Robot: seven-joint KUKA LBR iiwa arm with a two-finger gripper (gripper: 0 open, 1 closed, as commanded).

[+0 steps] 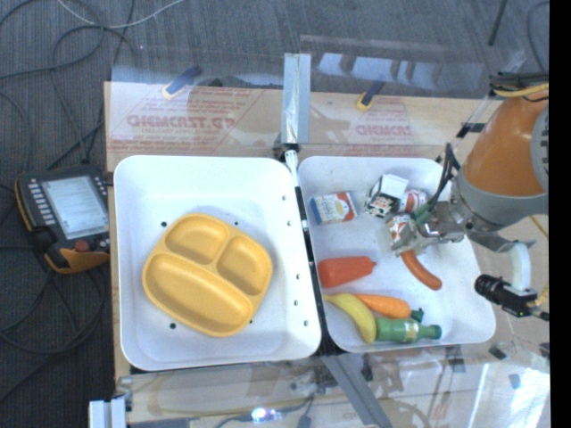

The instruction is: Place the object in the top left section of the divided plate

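Nearest, the green bottle (406,331) lies lengthwise, cap rightward; whether the end effector (412,233) grips anything is unclear.

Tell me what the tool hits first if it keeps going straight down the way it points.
Probably the small white packet lying right under the tool in the right bin, with the hot dog just beside it. Depth is hard to judge from this slanted view.

Glossy yellow plastic plate (207,275), white bins (143,194)
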